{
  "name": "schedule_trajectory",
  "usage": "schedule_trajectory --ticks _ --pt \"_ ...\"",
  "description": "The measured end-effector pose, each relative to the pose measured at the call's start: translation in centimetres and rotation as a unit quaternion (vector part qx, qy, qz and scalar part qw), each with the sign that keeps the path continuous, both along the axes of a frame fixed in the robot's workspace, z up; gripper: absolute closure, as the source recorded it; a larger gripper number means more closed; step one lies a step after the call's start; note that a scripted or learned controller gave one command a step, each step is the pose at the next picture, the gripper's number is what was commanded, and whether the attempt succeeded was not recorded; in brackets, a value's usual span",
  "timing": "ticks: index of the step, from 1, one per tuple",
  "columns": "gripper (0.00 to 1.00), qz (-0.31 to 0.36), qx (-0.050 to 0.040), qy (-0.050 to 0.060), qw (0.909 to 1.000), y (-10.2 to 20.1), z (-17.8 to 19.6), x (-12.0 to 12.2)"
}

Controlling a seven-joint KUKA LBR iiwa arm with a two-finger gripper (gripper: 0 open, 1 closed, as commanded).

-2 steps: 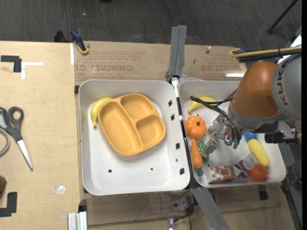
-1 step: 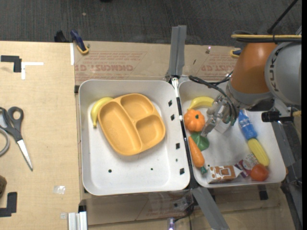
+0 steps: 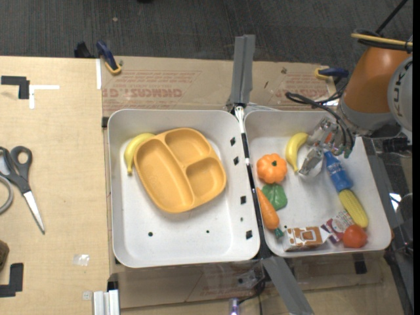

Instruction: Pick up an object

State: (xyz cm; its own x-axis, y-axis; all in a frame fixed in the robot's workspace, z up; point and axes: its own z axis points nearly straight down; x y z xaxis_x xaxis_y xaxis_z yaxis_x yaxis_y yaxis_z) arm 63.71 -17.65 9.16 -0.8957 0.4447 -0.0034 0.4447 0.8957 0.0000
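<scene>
Gripper (image 3: 314, 161) hovers low beside the small banana (image 3: 295, 149); whether it's open or holding anything, I cannot tell. Banana looks light, smooth, curved: best pinched across its middle.

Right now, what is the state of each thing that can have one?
hand: low in the right bin, beside the small banana
scissors: blades shut, flat on the bench
yellow divided plate: upright, nothing in it
small carton: lying on its side

Scissors (image 3: 25, 182) lie left of blue clamp (image 3: 108, 56), possibly plastic.
</scene>
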Motion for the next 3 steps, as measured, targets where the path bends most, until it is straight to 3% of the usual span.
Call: schedule_trajectory --ticks 1,2,3 --pt "0.0 -0.001 0.0023 0.001 1.0 -2.2 -0.1 -1.7" --pt "1.0 0.0 0.0013 0.001 1.0 -2.2 0.7 -1.6" --pt "1.0 -0.098 0.0002 0.002 0.9952 1.4 18.9 -7.0"
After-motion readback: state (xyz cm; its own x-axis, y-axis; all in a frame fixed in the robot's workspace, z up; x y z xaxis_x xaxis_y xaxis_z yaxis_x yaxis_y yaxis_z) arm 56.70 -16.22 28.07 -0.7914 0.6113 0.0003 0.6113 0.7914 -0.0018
